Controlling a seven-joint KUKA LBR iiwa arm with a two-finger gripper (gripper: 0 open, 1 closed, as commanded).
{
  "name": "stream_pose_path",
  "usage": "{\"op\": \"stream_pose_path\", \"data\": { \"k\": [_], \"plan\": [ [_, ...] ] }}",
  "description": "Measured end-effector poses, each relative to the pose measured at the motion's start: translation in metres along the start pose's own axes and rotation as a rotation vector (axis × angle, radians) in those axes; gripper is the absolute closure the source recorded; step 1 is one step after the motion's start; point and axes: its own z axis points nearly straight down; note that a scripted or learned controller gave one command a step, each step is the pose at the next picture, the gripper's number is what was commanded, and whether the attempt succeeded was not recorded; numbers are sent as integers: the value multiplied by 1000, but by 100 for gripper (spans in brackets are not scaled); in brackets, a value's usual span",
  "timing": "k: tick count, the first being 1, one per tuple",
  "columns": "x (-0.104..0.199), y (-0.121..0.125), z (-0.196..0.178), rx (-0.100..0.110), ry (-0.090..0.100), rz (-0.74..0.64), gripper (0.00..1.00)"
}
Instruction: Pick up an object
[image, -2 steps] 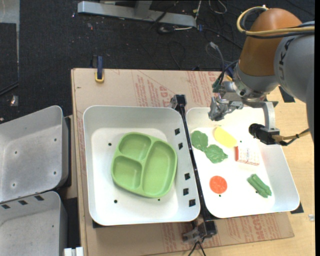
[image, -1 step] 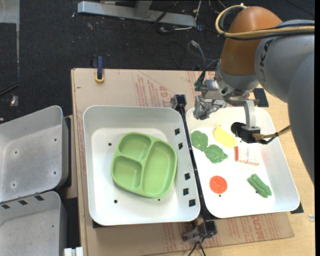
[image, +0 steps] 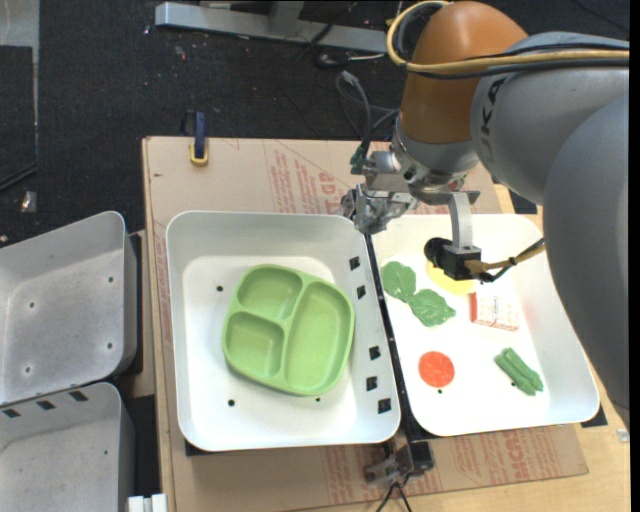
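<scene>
Arm (image: 520, 100): grey with an orange band, reaching in from the right and hanging over the far edge of the two bins.

Gripper (image: 375, 208): a small metal assembly sitting below the wrist, hovering over the far end of the divide between the bins. Whether it is spread or pressed together cannot be told from this angle, and nothing is showing in its grasp or touching it.

Left bin (image: 190, 300): white and shallow, holding a green plate (image: 290, 330) with three compartments, which is lying flat near the bin's middle.

Right bin (image: 560, 395): white and shallow, holding the loose items:
- two green leaf shapes (image: 415, 292), lying touching each other near the bin's left wall;
- a yellow disc (image: 452, 280), sitting partly under a black fitting (image: 450, 257) that is hanging from the arm;
- a small white and red box (image: 496, 311), resting just right of the leaves;
- an orange-red round piece (image: 436, 369), lying nearer the front;
- a green pod-like piece (image: 519, 369), lying to its right.

Cardboard sheet (image: 260, 170): lying under both bins.
</scene>
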Motion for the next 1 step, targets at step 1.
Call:
{"op": "stream_pose_path", "data": {
  "k": [1],
  "plan": [
    [52, 6, -3, 0, 0, 0, 100]
  ]
}}
